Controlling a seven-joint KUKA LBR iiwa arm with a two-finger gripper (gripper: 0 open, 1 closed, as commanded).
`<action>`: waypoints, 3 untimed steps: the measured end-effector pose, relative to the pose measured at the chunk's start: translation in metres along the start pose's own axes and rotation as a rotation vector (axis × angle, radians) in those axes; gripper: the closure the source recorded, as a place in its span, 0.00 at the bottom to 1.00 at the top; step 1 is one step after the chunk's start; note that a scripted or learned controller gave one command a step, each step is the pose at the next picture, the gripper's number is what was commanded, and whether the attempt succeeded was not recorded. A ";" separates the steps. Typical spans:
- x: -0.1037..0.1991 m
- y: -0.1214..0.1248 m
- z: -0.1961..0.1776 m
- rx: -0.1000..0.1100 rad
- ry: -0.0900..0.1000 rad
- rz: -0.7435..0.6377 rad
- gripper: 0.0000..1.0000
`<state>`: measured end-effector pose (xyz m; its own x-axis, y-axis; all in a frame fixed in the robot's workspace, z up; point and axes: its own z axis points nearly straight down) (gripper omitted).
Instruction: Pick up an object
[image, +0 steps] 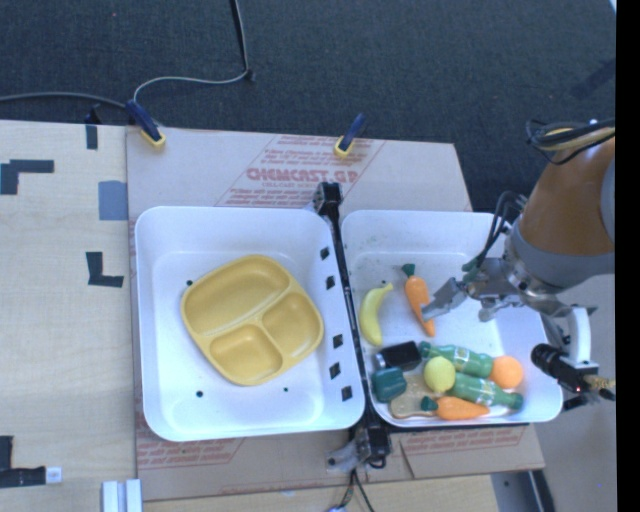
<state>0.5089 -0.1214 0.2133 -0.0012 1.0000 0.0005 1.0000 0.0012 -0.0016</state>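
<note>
A robotics lab: 2 shallow white plastic bins (160, 300) sit on a brown printed cardboard sheet (290, 175) clamped by yellow-and-blue spring clips (147, 124) at 12 o'clock, with a black cable (190, 80) trailing over dark carpet (400, 60) beyond the worktop.

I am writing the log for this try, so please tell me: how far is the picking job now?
Done: nothing looks lifted; the banana, lemon and other toys lie in the right bin. In hand: the gripper hangs beside the upper carrot, with nothing visibly between its fingers. Left: grasping and raising one object.
</note>
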 end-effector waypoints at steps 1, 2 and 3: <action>0.004 0.060 0.127 -0.008 -0.001 -0.001 0.00; 0.003 0.060 0.117 -0.007 -0.003 -0.001 1.00; 0.080 0.030 0.029 -0.001 0.000 -0.001 1.00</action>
